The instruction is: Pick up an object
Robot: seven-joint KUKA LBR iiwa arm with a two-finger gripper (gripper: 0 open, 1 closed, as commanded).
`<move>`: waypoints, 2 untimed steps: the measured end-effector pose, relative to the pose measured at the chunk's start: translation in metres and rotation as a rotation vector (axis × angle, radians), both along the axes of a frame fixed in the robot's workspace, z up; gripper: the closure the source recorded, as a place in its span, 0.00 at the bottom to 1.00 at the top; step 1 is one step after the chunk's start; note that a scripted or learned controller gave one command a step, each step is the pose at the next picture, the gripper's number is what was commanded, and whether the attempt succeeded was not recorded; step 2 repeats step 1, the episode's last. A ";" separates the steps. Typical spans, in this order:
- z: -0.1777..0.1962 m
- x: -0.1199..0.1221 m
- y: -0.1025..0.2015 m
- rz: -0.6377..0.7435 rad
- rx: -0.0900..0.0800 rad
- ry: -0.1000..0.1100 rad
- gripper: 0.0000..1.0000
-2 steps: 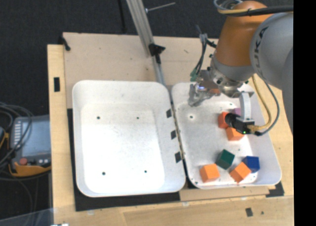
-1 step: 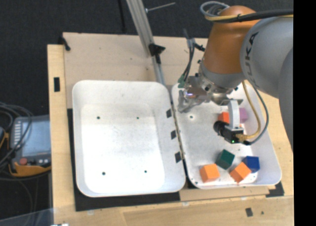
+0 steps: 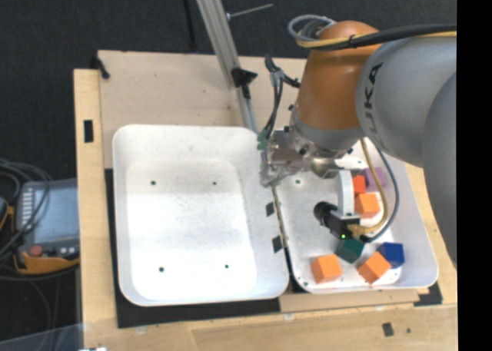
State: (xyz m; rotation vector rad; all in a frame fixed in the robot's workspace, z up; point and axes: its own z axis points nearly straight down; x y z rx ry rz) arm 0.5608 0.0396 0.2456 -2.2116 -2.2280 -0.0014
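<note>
Several blocks, among them an orange block (image 3: 326, 267), lie well apart from the gripper (image 3: 270, 173), nearer the arm's side. Its opening cannot be told; seemingly nothing is held. If lowered here, the right bin (image 3: 306, 215) wall beneath might be struck.

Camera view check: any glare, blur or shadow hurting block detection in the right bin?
Camera view: soft overall; left bin bright, near clipping; highlight on the orange band; arm covers and shades much of the right bin; orange block and blue block by its front rim read clearly.
</note>
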 end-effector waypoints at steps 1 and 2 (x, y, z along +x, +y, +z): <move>0.005 -0.025 0.046 0.002 0.001 0.001 1.00; 0.005 -0.025 0.046 0.002 0.001 0.001 1.00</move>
